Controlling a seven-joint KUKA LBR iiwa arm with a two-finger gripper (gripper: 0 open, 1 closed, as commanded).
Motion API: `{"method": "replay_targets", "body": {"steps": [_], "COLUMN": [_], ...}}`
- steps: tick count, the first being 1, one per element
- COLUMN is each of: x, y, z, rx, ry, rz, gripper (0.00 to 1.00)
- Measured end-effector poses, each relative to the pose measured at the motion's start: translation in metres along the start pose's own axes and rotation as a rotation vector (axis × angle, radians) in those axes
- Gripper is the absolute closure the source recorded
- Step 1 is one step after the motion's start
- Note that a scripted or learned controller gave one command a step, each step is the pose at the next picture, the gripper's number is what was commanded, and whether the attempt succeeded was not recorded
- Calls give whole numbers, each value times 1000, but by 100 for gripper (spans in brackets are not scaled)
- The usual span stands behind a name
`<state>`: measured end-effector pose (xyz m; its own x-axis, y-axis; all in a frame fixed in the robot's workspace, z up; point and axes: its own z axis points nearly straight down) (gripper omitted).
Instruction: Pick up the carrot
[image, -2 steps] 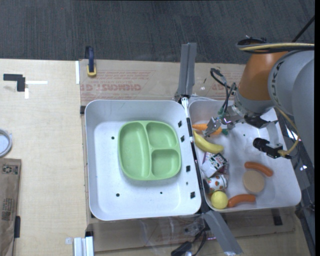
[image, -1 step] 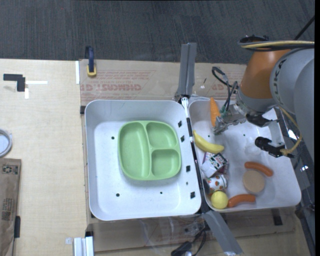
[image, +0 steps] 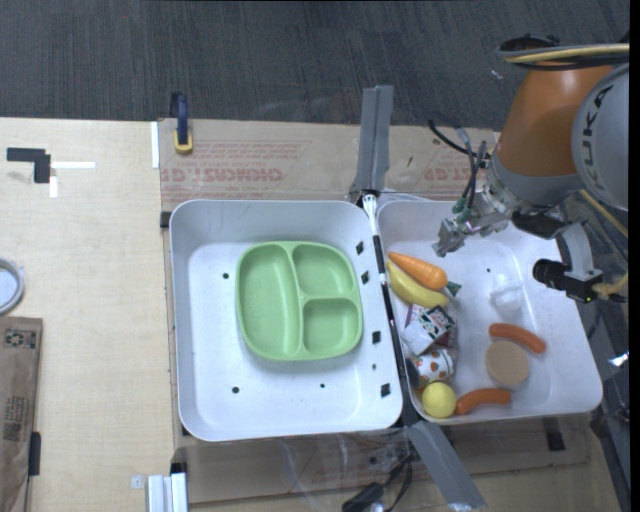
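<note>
The carrot (image: 418, 270) is orange with a dark green stub at its right end. It lies in the right bin (image: 545, 405), near the left wall, resting across a yellow banana (image: 413, 288). My gripper (image: 452, 240) hangs just above and to the right of the carrot, its tips a short way from the carrot's green end. Nothing shows between its fingers.
The left bin (image: 200, 330) holds a green divided plate (image: 298, 299). In the right bin lie two sausages (image: 517, 337) (image: 482, 399), a brown round puck (image: 507, 365), a lemon (image: 438, 399), a small carton (image: 432, 330) and a clear item (image: 508, 297). A blue clamp (image: 180, 122) stands on the bench behind.
</note>
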<state>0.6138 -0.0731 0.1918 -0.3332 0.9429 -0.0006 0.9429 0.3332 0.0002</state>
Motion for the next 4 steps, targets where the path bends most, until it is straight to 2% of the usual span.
{"method": "replay_targets", "body": {"steps": [1, 2, 3, 4], "x": [0, -28, -29, -29], "y": [0, -1, -1, -1], "z": [0, 100, 90, 90], "rx": [0, 0, 0, 0], "ry": [0, 0, -1, -1], "rz": [0, 45, 49, 48], "gripper": [0, 0, 100, 0]}}
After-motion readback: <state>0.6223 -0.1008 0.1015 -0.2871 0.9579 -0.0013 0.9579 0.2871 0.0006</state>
